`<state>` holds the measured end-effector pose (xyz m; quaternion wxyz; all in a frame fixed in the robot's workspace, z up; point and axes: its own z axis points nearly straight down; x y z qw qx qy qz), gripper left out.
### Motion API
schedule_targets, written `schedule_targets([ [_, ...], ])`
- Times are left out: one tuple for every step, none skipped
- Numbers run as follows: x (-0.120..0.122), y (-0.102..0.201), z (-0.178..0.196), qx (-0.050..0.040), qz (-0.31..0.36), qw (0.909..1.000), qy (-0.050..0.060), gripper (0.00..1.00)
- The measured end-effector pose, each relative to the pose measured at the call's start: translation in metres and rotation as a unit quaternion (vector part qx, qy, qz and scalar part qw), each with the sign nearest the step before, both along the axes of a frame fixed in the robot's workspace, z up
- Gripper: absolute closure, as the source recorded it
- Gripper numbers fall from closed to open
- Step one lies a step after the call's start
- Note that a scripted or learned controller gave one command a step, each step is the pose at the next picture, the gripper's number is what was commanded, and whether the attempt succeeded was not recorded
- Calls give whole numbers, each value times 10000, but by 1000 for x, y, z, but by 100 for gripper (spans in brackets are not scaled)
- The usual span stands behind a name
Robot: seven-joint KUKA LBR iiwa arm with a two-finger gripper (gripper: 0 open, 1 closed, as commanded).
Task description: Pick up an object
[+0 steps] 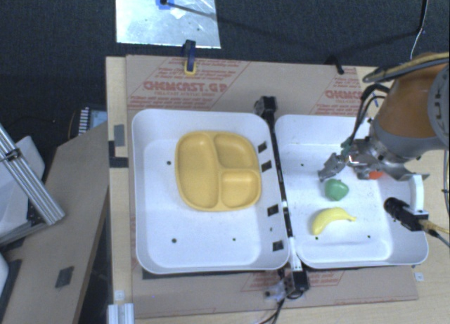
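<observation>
Pincer [336, 168]: low in the right bin [309, 245], just above the green toy [337, 190]; whether it was open or closed could not be told.
Green toy: lay in the right bin, beside the banana [330, 219].
Plate [216, 170]: yellow, sat in the left bin [155, 245].
Done: nothing was lifted yet.
Left: grab one toy and raise it.

Grey arm [404, 143] with a broad orange band [415, 108], black cables looping beside it, metallic fingers [330, 170].
</observation>
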<state>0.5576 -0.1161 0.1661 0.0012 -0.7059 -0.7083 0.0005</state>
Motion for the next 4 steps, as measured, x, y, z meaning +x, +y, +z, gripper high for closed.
schedule_targets([
  [-5, -2, -43, -1, -13, 10000, -3, 0],
  [-5, -2, -84, -1, -14, 10000, 0, 0],
  [-4, -2, -71, -6, -17, 10000, -21, 100],
  [0, -4, -28, -10, -1, 10000, -37, 100],
])
